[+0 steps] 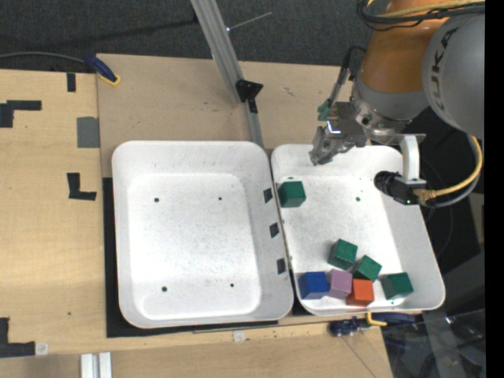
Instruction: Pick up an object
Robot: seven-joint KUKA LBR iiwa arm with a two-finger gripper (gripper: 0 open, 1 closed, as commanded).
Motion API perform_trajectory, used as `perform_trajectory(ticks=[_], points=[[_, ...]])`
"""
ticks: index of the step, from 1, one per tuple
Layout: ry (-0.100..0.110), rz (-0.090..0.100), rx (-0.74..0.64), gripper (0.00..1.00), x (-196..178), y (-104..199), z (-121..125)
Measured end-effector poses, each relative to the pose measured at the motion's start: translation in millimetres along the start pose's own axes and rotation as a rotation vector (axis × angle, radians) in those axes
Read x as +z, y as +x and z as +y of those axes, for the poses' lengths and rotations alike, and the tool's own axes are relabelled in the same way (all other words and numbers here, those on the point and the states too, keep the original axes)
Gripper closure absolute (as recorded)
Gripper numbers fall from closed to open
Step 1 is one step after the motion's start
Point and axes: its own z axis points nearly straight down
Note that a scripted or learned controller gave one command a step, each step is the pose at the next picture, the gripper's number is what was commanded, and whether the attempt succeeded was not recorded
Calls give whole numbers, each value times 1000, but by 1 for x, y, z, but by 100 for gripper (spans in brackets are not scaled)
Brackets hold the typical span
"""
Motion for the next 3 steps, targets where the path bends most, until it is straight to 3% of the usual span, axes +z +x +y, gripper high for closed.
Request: perform_trajectory(ticks=[2,3], points=[[3,0,1,100,34,80,-49],[2,1,-2,100,30,127,-76]])
